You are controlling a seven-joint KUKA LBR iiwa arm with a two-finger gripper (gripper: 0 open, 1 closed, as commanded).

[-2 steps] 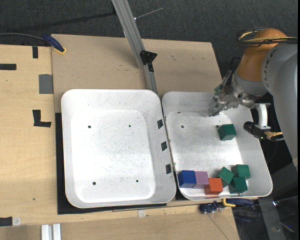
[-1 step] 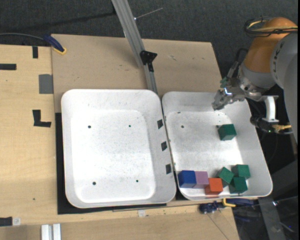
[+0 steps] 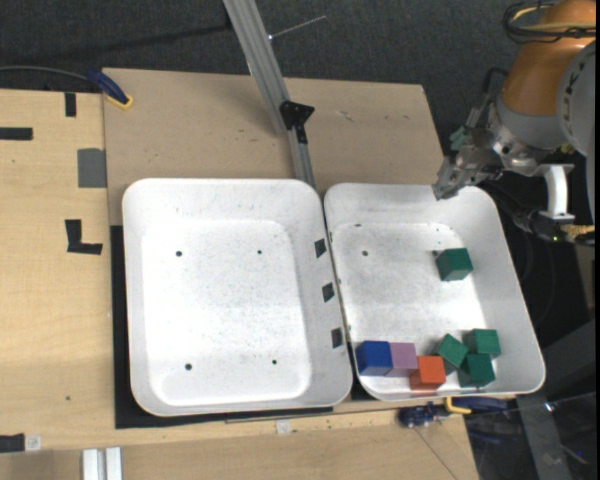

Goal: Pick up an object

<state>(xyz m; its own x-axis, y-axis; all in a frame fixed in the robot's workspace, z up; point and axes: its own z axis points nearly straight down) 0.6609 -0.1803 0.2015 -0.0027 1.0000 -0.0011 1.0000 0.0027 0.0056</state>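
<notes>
The right bin [image 3: 400,208] holds several small blocks. One green block [image 3: 454,264] lies alone near its right wall. Along the front edge sit a blue block [image 3: 374,357], a lilac block [image 3: 403,356], an orange block [image 3: 430,371] and three green blocks [image 3: 467,353] in a cluster. My gripper [image 3: 448,186] hangs over the bin's far right corner, well above and behind the lone green block. Nothing shows between its fingers.
The left bin [image 3: 140,208] lies beside the right one, with small clips along the shared edge. A slanted metal pole [image 3: 265,58] rises behind the bins. The wooden bench [image 3: 40,268] extends left, bearing black tape marks.
</notes>
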